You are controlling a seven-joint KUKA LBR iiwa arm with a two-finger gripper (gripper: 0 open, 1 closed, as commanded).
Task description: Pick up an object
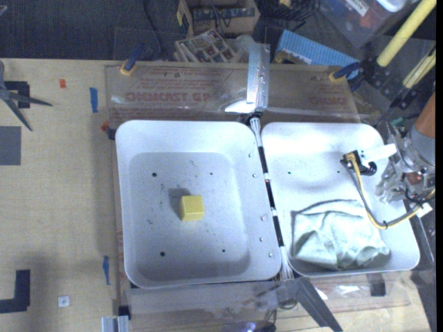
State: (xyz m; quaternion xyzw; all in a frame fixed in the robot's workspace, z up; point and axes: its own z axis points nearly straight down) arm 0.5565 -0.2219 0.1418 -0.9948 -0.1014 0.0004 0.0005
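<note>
Right of the scene, the end effector (396, 178) hangs over the far right edge of the right bin (311, 144), a cluster of grey metal with a yellow cable looping from it. I cannot tell how it is set, and nothing can be made out in its grip.

Nearest to me, at the front of the right bin, lies a crumpled pale cloth (336, 241), heaped against the near wall just below the cable loop. It sits near the end effector but apart from it.

Across the divider, the left bin (138, 144) holds one small yellow block (192, 207), resting flat close to the middle of the bin floor with bare white all around it. It is well apart from the arm.

Beyond both bins, clear plastic sheeting is clamped along the back of the desk (55, 151), and behind that sits clutter of boxes and cables.

My judgement: the pick has not yet happened. If the arm goes for the cloth, the soft folds could slip free, or the dangling cable could snag in them. If it goes for the block, the long reach over the divider risks a slightly off-centre descent that nudges the block aside rather than closing on it.
</note>
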